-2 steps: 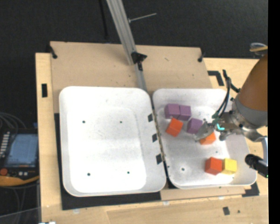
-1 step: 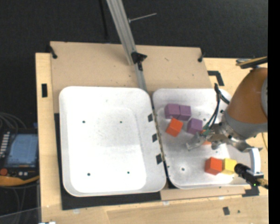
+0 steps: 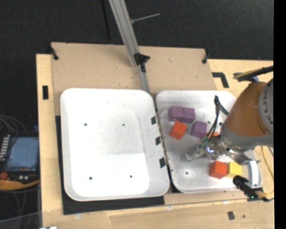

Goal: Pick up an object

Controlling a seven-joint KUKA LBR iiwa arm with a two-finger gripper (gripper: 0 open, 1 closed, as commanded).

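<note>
Can't tell the claw's (image 3: 196,155) grip; orange block (image 3: 178,130) just beyond it, another orange block (image 3: 219,169) beside.

Two bins sit side by side on my bench (image 3: 45,128): the left bin (image 3: 76,104) and the right bin (image 3: 181,185), their inner walls touching along the middle. In the right bin, two blocks (image 3: 181,113) lie touching each other toward the far wall. Just nearer than them sit a third block (image 3: 178,130) and, to its right, a fourth block (image 3: 199,129). At the near right corner, two more blocks (image 3: 225,169) lie side by side, touching. My arm (image 3: 250,116) reaches in from the right, over the bin's right side. A slanted rail (image 3: 126,25) rises behind the bins.
</note>
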